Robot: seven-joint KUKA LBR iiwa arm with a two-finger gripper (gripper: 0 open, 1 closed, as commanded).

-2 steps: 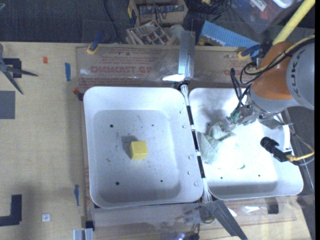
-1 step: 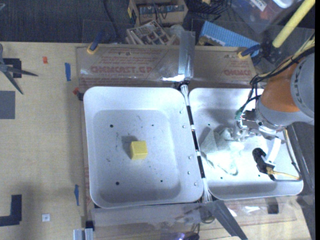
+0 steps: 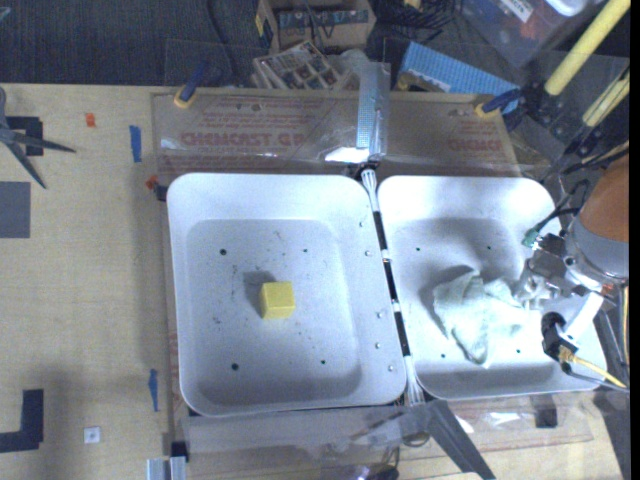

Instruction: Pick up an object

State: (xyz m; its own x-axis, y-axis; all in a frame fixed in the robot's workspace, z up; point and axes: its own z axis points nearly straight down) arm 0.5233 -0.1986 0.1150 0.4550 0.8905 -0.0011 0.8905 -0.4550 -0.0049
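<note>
Approach over the right bin, nothing lifted yet.

We judge this to be the reach stage: the arm comes in at the right edge of the frame, and its pincer (image 3: 532,286) sits low over the right bin (image 3: 470,203), at the right-hand fringe of a crumpled white cloth (image 3: 472,310) in the lower middle of that bin. We cannot tell from this slant whether the pincer is released or clenched, nor whether it touches the cloth or merely hangs just beside it. A yellow block (image 3: 278,299) lies alone in the middle of the left bin (image 3: 265,198), well apart from the pincer. The next move, we think, calls for settling onto the cloth's bulk and closing on a fold firmly enough to lift.
</note>
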